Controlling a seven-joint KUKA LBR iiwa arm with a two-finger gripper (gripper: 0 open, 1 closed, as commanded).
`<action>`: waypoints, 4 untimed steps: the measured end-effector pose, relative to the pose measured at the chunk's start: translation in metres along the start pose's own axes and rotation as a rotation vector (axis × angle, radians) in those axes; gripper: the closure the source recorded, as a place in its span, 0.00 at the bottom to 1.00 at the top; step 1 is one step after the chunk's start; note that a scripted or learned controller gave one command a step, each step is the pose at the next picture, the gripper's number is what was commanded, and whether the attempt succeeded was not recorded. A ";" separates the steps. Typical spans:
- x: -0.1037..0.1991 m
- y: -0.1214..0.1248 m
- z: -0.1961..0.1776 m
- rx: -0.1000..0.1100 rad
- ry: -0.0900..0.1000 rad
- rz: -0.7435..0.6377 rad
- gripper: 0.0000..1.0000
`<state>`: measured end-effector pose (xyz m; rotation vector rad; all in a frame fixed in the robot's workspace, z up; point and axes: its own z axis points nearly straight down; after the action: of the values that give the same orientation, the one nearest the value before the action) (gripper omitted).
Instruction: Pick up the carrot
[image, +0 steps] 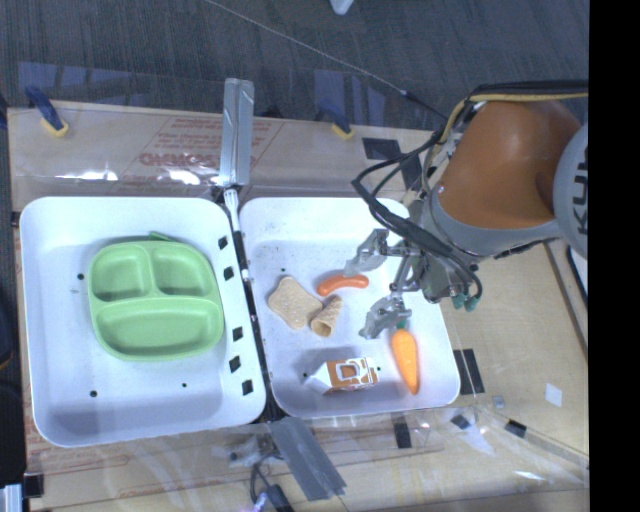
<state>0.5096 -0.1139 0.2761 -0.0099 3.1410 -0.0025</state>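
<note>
One orange carrot (404, 361), tapered and smooth like moulded plastic, with a small green tuft at its top, lies in the right white bin (262, 225), close to that bin's right wall and toward the near edge. Its long axis runs roughly up and down the view, green end away from the camera, pointed tip toward the near rim. The grey two-finger gripper (379, 285) hangs just above the tuft end, its fingers spread wide: one fingertip (383, 318) sits right beside the carrot's green top, the other is up near a short orange-red sausage piece (343, 284). Nothing is between the fingers. So the carrot lies just beyond the lower finger, toward the near-right of the bin, and the span of the fingers runs close to the carrot's own length; to my eye the grip would need to shift toward the carrot's middle and turn across it.

Left of the carrot rest a small white-and-orange carton (345, 374), a tan slice of bread (291, 302) and a beige cone-like piece (325, 316). The left bin holds a green divided plate (156, 300).
</note>
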 end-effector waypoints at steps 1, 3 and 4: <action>0.009 -0.057 0.107 -0.003 0.008 0.125 0.00; -0.013 -0.072 0.149 0.002 -0.023 0.012 1.00; -0.007 -0.026 0.184 -0.003 0.000 -0.340 1.00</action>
<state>0.5167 -0.1404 0.0921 -0.5414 3.0944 0.0019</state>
